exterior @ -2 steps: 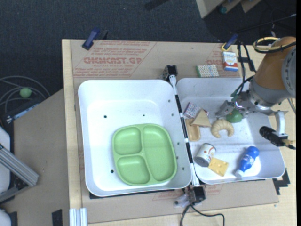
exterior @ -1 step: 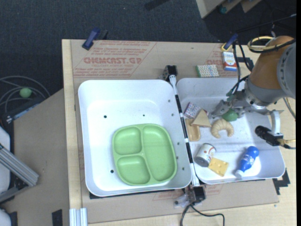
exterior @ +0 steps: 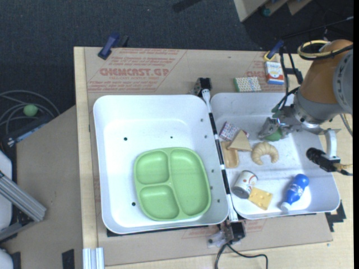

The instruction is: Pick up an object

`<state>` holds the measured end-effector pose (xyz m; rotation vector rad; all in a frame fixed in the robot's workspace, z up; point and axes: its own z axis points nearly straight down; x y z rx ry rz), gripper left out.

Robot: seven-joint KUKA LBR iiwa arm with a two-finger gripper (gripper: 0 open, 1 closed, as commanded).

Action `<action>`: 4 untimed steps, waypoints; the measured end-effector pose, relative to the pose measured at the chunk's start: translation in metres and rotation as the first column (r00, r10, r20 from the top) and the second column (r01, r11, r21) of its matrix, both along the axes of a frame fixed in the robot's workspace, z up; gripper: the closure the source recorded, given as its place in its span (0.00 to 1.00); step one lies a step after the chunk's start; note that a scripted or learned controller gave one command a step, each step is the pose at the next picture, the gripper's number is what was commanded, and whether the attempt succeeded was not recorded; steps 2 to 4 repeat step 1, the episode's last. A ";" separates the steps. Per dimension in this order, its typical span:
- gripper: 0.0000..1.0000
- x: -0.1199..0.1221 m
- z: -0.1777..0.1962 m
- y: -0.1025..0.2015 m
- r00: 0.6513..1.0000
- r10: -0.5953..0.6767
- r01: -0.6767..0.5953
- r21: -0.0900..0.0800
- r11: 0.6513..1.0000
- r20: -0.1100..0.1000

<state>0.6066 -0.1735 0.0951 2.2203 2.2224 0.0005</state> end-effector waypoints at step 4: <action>1.00 -0.018 0.091 0.105 1.000 0.003 -0.003 0.002 1.000 0.003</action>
